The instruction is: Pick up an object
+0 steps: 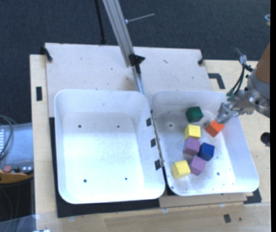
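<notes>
Yellow cube lies far from end effector (right bin).

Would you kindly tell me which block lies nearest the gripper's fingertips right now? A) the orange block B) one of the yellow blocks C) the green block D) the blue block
A: the orange block sits right at the tip of the gripper in the right bin, while the green block, the blue block and the yellow blocks lie farther to the view's left or lower in that bin.
</notes>
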Robot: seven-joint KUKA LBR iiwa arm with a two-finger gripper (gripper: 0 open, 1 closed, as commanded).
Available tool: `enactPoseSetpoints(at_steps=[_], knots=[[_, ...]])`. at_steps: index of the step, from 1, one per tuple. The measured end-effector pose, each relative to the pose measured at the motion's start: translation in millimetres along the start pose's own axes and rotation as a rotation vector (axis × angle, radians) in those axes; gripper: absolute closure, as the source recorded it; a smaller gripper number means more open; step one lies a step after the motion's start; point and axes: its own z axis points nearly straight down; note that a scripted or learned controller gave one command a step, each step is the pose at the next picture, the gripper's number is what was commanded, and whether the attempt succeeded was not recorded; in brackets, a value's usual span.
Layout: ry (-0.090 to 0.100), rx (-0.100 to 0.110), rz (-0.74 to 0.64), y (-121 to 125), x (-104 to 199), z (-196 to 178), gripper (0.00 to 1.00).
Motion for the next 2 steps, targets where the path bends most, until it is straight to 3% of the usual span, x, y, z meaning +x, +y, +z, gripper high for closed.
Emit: enactPoseSetpoints(at_steps=[2], knots=[[0.005, 0.008, -0.004, -0.6, 109.9, 10.3, 1.00]])
